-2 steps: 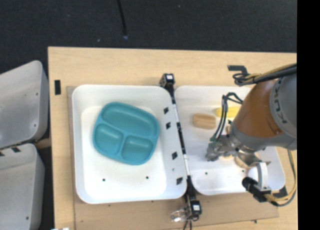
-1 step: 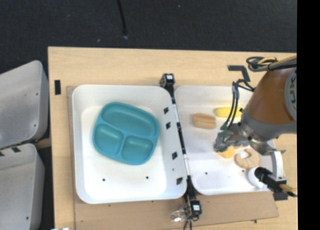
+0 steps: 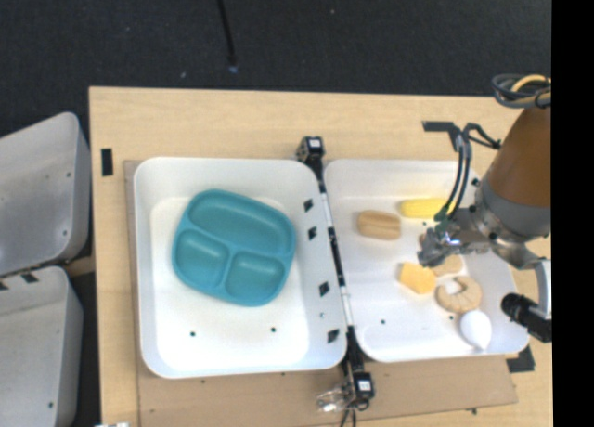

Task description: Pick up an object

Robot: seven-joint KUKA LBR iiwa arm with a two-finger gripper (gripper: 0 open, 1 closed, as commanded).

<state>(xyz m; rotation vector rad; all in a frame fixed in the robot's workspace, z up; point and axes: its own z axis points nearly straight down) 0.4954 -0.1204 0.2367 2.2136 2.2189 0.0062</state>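
My gripper (image 3: 434, 249) hangs low over the right bin (image 3: 390, 342), in its right half. It sits just above an orange-yellow wedge (image 3: 417, 278) and below a yellow piece (image 3: 422, 207), which the arm's cable partly crosses. A tan bread-like roll (image 3: 379, 224) lies to the gripper's left, apart from it. A beige ring (image 3: 458, 295) lies right of the wedge, partly under the wrist. A white egg (image 3: 476, 329) rests near the bin's front right corner. I see nothing held in the gripper.
The left bin (image 3: 153, 323) holds a teal divided plate (image 3: 234, 246). A ridge with black clips (image 3: 329, 258) separates the two bins. The orange-banded arm (image 3: 520, 165) covers the right bin's far right side. Grey chairs (image 3: 37, 193) stand left of the bench.
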